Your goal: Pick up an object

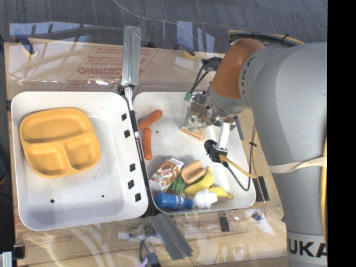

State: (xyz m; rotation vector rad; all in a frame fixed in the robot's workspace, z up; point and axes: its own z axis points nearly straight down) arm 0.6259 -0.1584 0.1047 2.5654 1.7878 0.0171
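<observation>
Grey arm's fingers (196,122) low in right bin (167,102), their spread impossible to tell.

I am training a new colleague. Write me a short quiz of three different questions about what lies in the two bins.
1. True or false: the yellow divided tray lies in the left bin.
2. Which thing lies nearest the divider between the bins: (a) the banana, (b) the orange sausages, (c) the blue bottle?
3. Fill in: the pincer is over the ____ bin.

Key: 1 true; 2 b; 3 right.
</observation>
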